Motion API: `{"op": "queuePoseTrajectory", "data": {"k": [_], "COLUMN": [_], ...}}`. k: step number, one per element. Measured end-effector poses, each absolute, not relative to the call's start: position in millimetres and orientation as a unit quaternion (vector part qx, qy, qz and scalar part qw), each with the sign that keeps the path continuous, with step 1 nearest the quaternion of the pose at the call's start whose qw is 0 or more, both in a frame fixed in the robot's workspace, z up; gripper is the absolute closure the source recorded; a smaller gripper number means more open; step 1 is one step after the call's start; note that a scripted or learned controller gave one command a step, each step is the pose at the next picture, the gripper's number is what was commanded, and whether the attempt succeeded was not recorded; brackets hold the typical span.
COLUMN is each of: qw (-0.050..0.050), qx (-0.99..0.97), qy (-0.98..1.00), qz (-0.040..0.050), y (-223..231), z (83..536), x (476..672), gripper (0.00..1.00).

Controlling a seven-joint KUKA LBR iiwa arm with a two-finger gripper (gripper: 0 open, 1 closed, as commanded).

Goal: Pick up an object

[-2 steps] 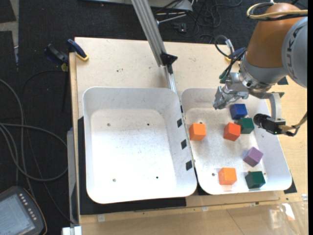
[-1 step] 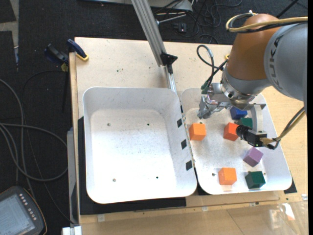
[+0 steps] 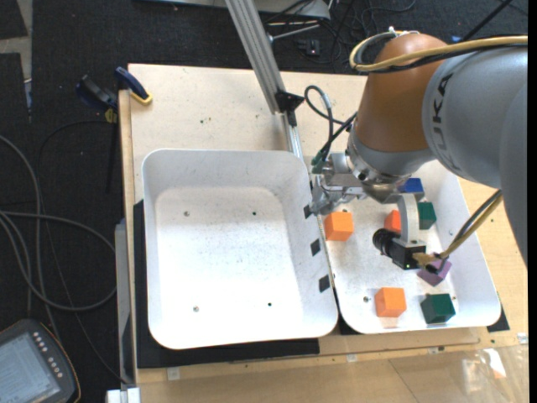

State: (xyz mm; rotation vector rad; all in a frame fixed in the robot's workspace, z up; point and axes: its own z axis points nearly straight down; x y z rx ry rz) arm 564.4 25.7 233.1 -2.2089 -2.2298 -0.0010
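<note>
Right bin [image 3: 470,305], gripper [image 3: 329,198] above orange cube [image 3: 339,225]

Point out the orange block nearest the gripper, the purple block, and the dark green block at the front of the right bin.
orange block [image 3: 339,225]: camera view, its top face.
purple block [image 3: 436,272]: camera view, its visible top.
dark green block [image 3: 438,308]: camera view, its top face.

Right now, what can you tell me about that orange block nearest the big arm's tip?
The orange block is a small cube that looks like foam or painted wood, matte and one colour throughout. It sits flat on the floor of the right bin, near that bin's left wall. The gripper hangs just above and left of it; contact isn't clear.
</note>
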Motion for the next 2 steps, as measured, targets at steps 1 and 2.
{"op": "queuePoseTrajectory", "data": {"k": [1, 2], "qw": [0.001, 0.001], "qx": [-0.704, -0.707], "qy": [-0.71, -0.707], "qz": [-0.0001, 0.0008], "y": [70.2, 66.4], "z": [241.2, 240.5], "x": [537.4, 537.7], "gripper": [1.0, 0.0]}}
